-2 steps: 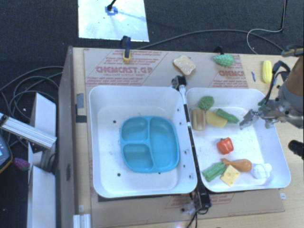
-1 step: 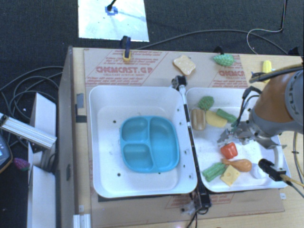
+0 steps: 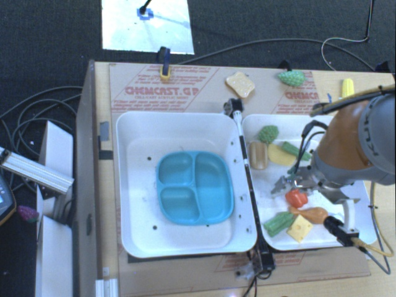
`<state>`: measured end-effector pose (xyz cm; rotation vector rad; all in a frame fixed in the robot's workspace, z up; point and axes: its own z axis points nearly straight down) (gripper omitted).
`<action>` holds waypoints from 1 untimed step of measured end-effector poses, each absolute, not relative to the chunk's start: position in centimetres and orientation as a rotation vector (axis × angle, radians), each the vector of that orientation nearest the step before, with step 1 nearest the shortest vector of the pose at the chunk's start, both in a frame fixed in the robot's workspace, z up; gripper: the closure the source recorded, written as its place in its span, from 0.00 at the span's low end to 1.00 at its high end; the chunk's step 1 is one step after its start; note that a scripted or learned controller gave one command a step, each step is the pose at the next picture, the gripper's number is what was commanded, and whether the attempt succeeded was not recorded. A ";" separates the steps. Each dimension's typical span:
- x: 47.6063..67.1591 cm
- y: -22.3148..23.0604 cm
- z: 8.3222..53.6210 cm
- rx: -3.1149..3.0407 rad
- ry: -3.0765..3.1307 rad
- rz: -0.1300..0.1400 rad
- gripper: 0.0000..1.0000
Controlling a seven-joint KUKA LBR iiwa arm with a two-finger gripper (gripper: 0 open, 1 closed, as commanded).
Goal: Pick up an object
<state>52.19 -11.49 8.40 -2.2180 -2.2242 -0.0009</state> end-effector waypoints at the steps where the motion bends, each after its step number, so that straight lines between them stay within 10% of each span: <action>1: 52.3 -11.5 9.5 -2.219 -2.227 -0.004 1.00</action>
